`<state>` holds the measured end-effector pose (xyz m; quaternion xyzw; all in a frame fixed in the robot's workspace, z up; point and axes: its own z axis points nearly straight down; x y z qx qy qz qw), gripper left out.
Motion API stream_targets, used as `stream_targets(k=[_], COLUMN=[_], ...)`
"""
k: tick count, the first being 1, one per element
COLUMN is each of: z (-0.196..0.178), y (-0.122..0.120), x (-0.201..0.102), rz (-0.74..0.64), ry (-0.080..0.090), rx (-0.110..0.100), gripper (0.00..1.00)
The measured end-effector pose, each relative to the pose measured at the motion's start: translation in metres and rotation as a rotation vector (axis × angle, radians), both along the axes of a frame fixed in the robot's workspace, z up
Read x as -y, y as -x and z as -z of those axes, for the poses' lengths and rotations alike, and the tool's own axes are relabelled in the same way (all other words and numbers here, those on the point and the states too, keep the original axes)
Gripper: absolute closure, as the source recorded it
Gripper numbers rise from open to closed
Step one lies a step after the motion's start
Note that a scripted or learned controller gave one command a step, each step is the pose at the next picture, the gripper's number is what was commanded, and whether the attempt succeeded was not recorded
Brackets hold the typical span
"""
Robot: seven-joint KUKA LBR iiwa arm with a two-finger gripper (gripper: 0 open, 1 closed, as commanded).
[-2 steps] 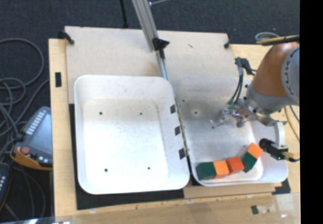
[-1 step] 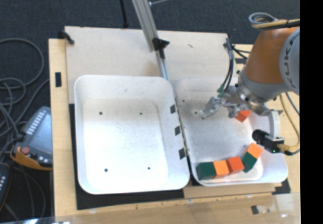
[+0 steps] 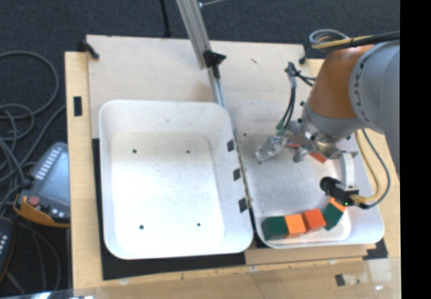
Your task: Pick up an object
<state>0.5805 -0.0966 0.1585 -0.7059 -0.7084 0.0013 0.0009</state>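
Several blocks lie in a row along the front wall of the right bin (image 3: 286, 186): a dark green block (image 3: 274, 227), an orange block (image 3: 295, 225), a red-orange block (image 3: 313, 220) and a tilted green block (image 3: 334, 213). My gripper (image 3: 268, 150) hangs over the bin's left middle, well behind the blocks and apart from them. Nothing shows in it. The grey arm with its orange band (image 3: 337, 89) reaches in from the right.
The left bin (image 3: 168, 176) sits beside the right one, their walls touching. A slanted aluminium post (image 3: 195, 21) rises behind the bins. A black cable fitting (image 3: 330, 186) hangs off the wrist just above the blocks.
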Motion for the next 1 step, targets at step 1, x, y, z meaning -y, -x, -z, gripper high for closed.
stream_targets(k=[1], z=[-0.0759], y=[-0.0083], x=[0.0708], rz=[0.008], ry=[0.006], rx=[0.012], gripper=[0.00])
